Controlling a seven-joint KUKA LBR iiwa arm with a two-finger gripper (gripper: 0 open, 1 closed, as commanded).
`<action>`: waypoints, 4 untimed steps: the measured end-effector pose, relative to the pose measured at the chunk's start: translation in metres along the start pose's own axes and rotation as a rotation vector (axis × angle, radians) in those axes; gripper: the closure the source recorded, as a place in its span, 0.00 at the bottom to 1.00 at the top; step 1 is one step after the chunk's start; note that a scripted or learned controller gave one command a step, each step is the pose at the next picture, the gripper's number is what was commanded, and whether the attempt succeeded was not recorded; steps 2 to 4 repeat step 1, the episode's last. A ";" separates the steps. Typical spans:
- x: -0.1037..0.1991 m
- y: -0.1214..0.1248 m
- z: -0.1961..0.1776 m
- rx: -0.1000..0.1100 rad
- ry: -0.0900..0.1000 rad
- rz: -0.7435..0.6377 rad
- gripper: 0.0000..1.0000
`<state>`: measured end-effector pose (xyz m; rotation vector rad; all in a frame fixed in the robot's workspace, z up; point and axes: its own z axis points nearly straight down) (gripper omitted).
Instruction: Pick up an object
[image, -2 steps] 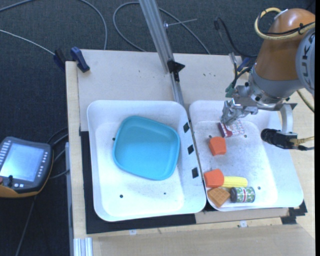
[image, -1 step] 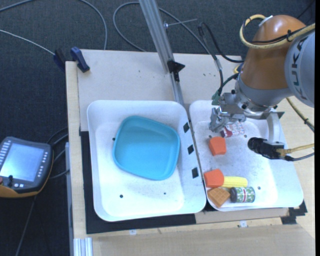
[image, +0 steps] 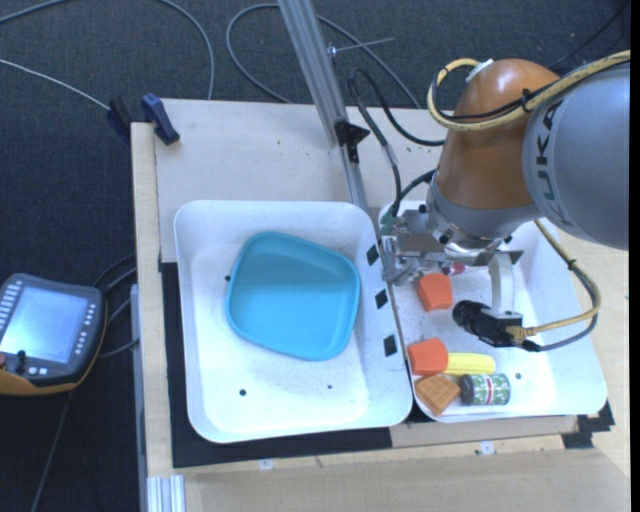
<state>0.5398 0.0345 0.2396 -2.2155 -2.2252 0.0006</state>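
An orange block lies in the right bin, just below the pincer, which hangs low over it; whether the block sits between the fingers I cannot tell, nor how wide they stand. This looks like the reach-and-grasp step. Next would come closing squarely on the block and lifting straight. Nearer the front rim lie a second orange block, a yellow piece, a waffle and a small jar. The left bin holds a blue plate.
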 end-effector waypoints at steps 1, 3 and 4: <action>0.047 -0.022 0.012 0.000 0.000 0.000 1.00; 0.047 -0.022 0.012 0.000 0.000 0.000 1.00; 0.047 -0.022 0.012 0.000 0.000 0.000 1.00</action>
